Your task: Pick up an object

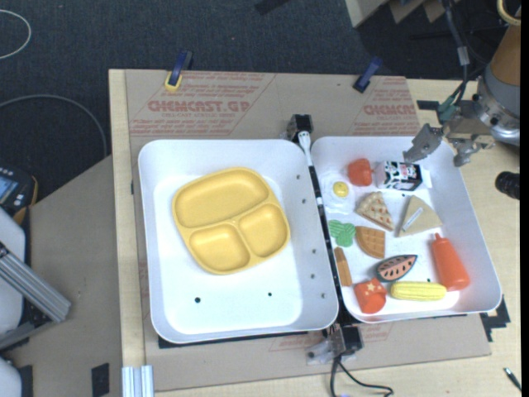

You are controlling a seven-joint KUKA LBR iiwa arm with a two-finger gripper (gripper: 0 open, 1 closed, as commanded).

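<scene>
Worktop (pixel 248 98): 1, flat brown board.
Bins: 2, shallow white plastic; left bin (pixel 157 246), right bin (pixel 471 222).
Divided plate (pixel 230 219): 1, yellow, 3 compartments, in left bin.
Toy foods: about 11, small, in right bin, including ketchup bottle (pixel 450 261), corn cob (pixel 418 290), pizza slice (pixel 377 211).
Claw (pixel 423 145): 1, above right bin's far edge; fingers' state cannot be told.

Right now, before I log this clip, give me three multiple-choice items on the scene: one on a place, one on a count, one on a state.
1. Where does the yellow tray lie?
A. left bin
B. right bin
C. on the brown board outside the bins

2. How many compartments does the tray have?
A. two
B. three
C. five

3. How does the gripper stand relative to the toys?
A. above the right bin's far edge, near the black-and-white toy
B. pressed onto the corn cob
C. over the left bin

Answers:
1 A, it sits inside the left bin.
2 B, one long section and two smaller ones.
3 A, it hangs at the far side of the right bin.
</scene>
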